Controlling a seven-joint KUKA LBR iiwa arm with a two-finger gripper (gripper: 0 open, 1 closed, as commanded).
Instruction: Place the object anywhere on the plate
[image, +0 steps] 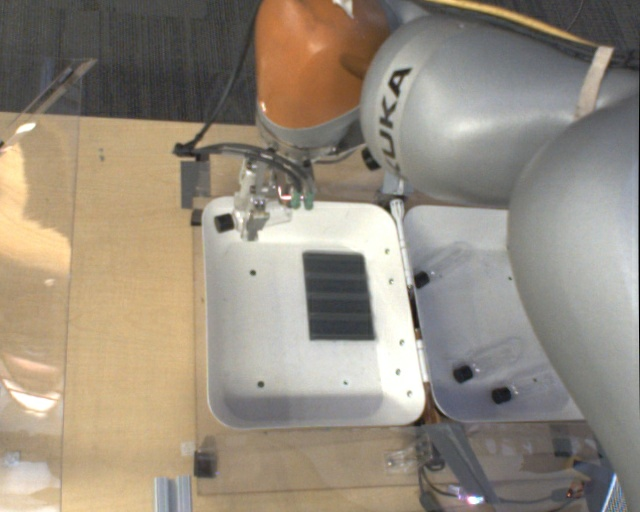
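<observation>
The end effector (253, 222) hangs over the upper left corner of the left white bin (240, 390); I cannot tell its opening or whether it grips anything. A dark ribbed plate (338, 295) lies flat at that bin's centre, well apart from it.

Plate (339, 296) in left bin (240, 330).

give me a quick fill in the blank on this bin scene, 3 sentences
1. The dark ribbed plate lies in the ____ bin in the camera view.
2. The gripper hangs over that bin's far ____ corner.
3. The band above the arm's wrist is ____.

Missing words: left; left; orange
</observation>
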